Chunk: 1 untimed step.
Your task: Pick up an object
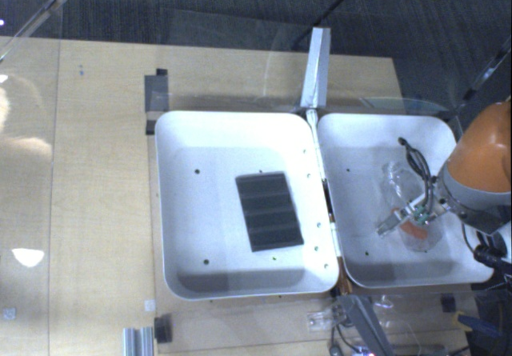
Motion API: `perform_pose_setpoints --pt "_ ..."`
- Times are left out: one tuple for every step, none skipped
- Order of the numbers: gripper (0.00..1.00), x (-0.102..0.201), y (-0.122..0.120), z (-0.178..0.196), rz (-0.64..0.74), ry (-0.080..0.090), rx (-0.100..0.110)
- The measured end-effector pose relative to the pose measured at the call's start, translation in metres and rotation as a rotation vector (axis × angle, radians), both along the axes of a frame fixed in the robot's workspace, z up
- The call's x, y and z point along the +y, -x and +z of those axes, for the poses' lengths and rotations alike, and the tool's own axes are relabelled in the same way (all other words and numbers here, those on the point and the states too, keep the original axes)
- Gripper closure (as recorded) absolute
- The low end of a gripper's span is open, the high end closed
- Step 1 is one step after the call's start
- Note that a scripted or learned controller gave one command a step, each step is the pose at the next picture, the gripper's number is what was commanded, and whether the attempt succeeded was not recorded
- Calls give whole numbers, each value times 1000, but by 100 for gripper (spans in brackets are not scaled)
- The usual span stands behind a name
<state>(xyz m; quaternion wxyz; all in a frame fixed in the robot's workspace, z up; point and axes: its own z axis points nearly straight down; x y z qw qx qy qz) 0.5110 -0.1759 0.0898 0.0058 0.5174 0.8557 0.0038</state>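
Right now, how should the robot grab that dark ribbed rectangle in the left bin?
The dark ribbed rectangle lies flat on the floor of the left bin, a little tilted, clear of the walls. Probably best to come straight down from above and pinch it across its narrow width, one long edge against each finger. The pincer is over in the right bin.

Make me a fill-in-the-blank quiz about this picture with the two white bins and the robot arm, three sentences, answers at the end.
1. The dark ribbed pad lies in the ____ bin.
2. The gripper is over the ____ bin.
3. The band above the arm's wrist is coloured ____.

Missing words: left; right; orange
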Motion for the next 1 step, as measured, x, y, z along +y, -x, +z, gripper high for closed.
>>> perform_pose_setpoints --pt "100 48 -57 91 -22 1 7"
